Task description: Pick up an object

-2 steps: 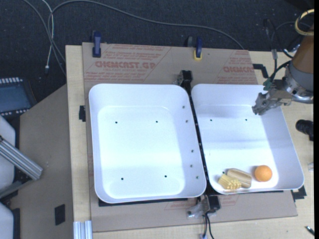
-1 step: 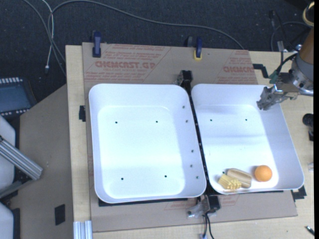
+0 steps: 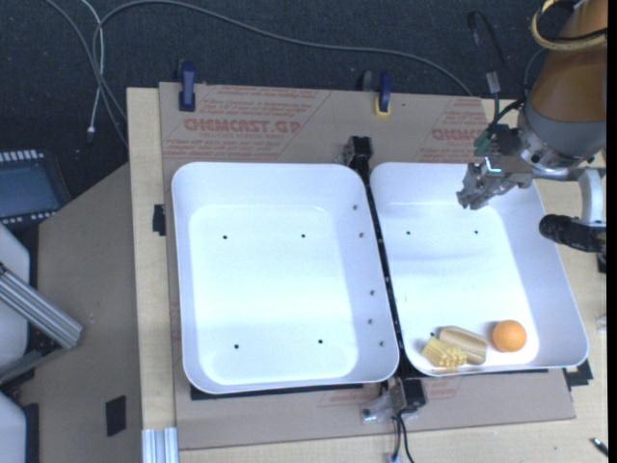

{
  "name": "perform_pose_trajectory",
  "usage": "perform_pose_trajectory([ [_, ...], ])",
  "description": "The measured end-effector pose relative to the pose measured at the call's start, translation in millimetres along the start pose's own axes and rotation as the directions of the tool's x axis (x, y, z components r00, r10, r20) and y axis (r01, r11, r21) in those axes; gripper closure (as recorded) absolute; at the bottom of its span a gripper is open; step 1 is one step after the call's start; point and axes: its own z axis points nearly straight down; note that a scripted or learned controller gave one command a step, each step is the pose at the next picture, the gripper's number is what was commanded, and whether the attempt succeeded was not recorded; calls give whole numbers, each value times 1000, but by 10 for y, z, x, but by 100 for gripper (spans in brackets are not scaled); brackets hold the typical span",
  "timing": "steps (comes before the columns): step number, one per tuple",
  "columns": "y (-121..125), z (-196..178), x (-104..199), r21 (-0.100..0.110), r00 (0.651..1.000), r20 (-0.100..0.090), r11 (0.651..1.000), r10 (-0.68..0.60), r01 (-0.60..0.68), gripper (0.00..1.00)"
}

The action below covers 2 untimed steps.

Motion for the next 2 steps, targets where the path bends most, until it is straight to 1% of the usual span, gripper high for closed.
perform_pose_trajectory([
  [2, 139, 223, 1066, 0, 1000, 0, 1000, 0, 0, 100],
])
